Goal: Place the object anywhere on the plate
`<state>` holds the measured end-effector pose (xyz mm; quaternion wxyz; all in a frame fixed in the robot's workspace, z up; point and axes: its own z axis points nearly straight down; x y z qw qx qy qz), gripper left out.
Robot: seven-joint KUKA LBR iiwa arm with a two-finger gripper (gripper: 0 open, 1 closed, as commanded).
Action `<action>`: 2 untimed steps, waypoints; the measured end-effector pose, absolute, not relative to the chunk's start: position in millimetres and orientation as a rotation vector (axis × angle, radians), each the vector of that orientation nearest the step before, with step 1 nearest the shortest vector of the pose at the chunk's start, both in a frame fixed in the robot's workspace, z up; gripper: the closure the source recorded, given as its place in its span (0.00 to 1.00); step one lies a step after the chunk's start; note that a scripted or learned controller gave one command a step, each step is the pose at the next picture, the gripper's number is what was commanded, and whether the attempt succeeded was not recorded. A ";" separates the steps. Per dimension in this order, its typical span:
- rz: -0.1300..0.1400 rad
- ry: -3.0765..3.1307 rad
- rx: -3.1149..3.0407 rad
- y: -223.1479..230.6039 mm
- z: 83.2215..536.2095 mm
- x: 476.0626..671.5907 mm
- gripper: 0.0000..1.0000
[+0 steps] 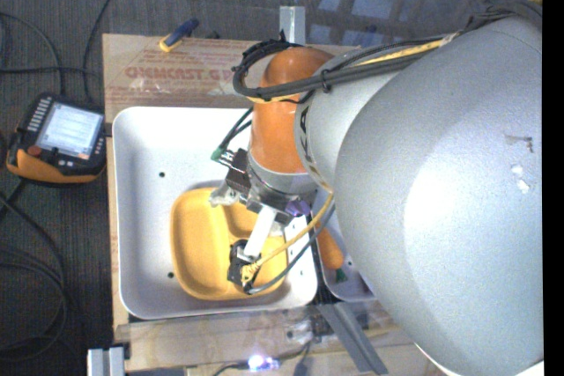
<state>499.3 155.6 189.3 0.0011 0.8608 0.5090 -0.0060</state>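
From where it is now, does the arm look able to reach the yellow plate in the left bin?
Probably yes. The arm hangs right above the yellow plate in the white bin, and nothing visible lies between them.

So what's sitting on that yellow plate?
The plate shows bare yellow on its left half. The robot's arm hangs over the right half, so whether anything lies there cannot be seen.
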 end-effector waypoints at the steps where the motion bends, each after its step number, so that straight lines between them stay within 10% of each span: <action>1: -0.016 1.436 2.791 118.9 288.2 483.4 0.00; 2: -0.035 1.438 2.788 119.0 293.6 482.6 1.00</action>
